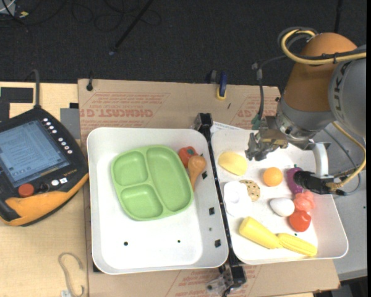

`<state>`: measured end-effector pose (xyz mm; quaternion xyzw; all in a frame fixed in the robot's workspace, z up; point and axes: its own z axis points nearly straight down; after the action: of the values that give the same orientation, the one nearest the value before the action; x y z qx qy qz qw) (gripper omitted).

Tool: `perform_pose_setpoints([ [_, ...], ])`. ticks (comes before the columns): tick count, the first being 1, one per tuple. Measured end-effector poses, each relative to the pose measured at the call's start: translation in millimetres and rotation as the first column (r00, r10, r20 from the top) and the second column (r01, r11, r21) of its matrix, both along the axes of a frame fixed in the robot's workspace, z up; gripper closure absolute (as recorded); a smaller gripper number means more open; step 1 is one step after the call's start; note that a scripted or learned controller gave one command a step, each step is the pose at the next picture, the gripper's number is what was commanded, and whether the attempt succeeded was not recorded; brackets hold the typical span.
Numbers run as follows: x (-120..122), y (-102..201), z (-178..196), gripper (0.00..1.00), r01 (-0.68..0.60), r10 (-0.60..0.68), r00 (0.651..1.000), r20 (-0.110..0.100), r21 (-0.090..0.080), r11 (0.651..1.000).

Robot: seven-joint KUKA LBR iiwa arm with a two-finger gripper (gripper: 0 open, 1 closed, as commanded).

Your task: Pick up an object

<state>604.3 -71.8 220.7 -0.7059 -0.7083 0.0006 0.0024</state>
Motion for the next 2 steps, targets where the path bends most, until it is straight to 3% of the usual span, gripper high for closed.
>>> perform_pose_setpoints([
  [2, 2, -2, 15, 1.0, 0.003, -0.003, 1.0, 0.004, -0.002, 1.0],
])
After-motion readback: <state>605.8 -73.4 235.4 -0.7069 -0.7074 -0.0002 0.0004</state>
